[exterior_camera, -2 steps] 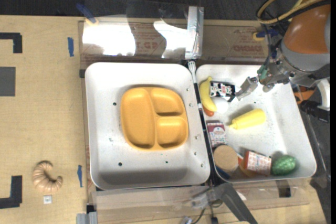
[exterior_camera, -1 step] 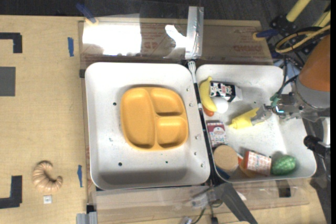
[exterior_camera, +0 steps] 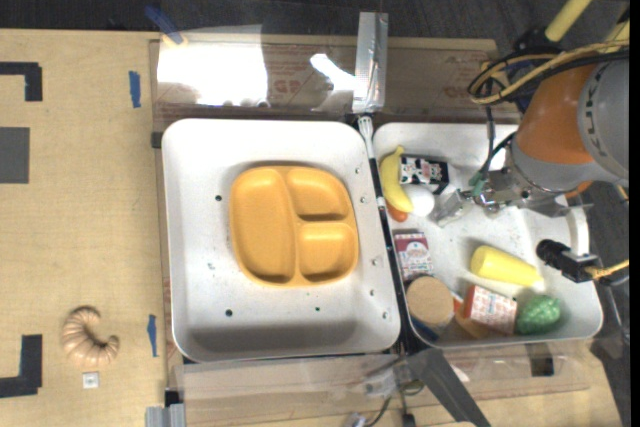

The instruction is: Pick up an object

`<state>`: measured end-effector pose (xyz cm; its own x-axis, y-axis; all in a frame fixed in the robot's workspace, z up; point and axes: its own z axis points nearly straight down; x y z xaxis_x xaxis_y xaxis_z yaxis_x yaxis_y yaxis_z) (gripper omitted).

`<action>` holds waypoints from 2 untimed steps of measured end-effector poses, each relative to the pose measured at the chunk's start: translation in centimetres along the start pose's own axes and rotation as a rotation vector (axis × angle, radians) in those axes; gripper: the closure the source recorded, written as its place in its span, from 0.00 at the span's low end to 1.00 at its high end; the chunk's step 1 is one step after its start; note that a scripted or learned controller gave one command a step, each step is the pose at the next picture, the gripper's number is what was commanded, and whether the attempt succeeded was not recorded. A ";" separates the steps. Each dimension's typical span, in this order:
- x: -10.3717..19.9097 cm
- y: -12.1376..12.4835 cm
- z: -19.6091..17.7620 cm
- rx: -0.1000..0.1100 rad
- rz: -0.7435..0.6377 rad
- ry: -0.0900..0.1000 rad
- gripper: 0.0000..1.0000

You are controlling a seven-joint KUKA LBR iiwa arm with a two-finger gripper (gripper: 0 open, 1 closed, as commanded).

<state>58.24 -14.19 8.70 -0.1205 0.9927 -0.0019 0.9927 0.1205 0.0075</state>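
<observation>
The right bin (exterior_camera: 585,310) holds several objects. A banana (exterior_camera: 394,187) lies along its left wall, beside a black-and-white carton (exterior_camera: 424,172). A yellow cylinder (exterior_camera: 503,267), a red-labelled can (exterior_camera: 490,308) and a green bumpy ball (exterior_camera: 541,313) sit near the front right. A small red-and-white packet (exterior_camera: 412,252) and a round brown disc (exterior_camera: 432,300) lie at the front left. My gripper (exterior_camera: 455,203) is low in the middle of this bin, just right of the banana and next to a small white object (exterior_camera: 422,204). Nothing is seen held in it.
The left bin (exterior_camera: 190,215) carries an orange divided plate (exterior_camera: 293,222). A tan curled toy (exterior_camera: 90,335) lies on the bench at the far left. The arm's orange band (exterior_camera: 555,125) and cables hang over the right bin's back right corner.
</observation>
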 end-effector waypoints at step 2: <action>-0.6 -7.6 -1.3 -0.004 0.069 -0.004 1.00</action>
<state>50.80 -15.71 9.92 -0.0518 0.9986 -0.0048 0.9986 0.0519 0.0118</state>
